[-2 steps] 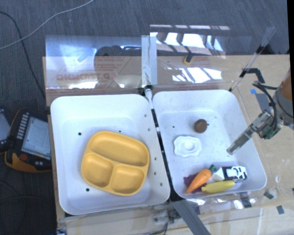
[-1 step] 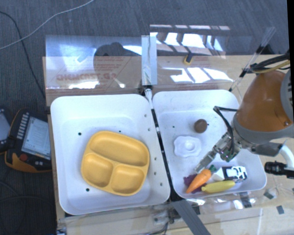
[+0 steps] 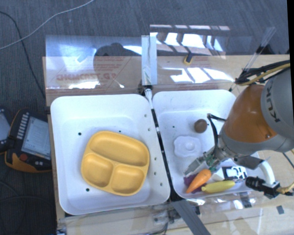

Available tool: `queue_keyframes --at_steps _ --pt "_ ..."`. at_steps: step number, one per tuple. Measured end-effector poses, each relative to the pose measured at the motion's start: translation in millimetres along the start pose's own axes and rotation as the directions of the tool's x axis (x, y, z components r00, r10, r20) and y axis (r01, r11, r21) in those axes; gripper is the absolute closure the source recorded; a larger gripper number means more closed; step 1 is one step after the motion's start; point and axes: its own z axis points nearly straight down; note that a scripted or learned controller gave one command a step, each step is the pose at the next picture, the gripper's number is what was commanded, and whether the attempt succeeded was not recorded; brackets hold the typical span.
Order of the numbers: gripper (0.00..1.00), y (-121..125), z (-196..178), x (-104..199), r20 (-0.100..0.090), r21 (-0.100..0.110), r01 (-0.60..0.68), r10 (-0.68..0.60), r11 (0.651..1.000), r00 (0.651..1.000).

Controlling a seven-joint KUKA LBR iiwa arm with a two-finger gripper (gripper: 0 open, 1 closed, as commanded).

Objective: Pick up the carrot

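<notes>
- My arm [image 3: 259, 117] comes in from the right, its orange band sitting over the right bin [image 3: 172, 104].
- My hand [image 3: 205, 161] hangs low in the front part of that bin, just above and to the right of the carrot [image 3: 198, 181].
- Whether the hand is apart or together I cannot tell; the wrist covers most of it and only a grey and green tip shows.
- The carrot lies tilted on the bin floor near the front wall, its thick orange end up toward my hand and its narrow end down to the left. I see nothing of it between my fingers.
- A purple thing [image 3: 190, 178] peeks out from just behind the carrot on its left side.
- A yellow piece shaped like a banana [image 3: 219, 186] lies just beside the carrot, along the front wall.
- A pale, clear round thing [image 3: 186, 147] sits mid-bin, and a small brown ball [image 3: 200, 125] rests behind it.
- In the left bin [image 3: 67, 114] a yellow tray [image 3: 115, 162] with three compartments lies flat.
- A handheld pendant [image 3: 28, 141] rests on the floor, left of the bench.
</notes>
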Motion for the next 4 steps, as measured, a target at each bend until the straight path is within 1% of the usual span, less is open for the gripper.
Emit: queue_keyframes --at_steps 1,2,3,4 --pt "1.00 0.9 -5.4 1.0 -0.005 0.003 0.000 0.000 1.000 1.000" --pt "1.00 19.4 -93.2 -7.4 0.005 0.000 -0.262 0.262 0.965 0.965" --pt "0.00 19.4 -93.3 -7.6 0.006 -0.001 -0.262 0.262 0.965 0.965" --pt "0.00 -2.8 -19.2 -6.3 0.002 0.001 -0.215 0.215 0.977 0.977"
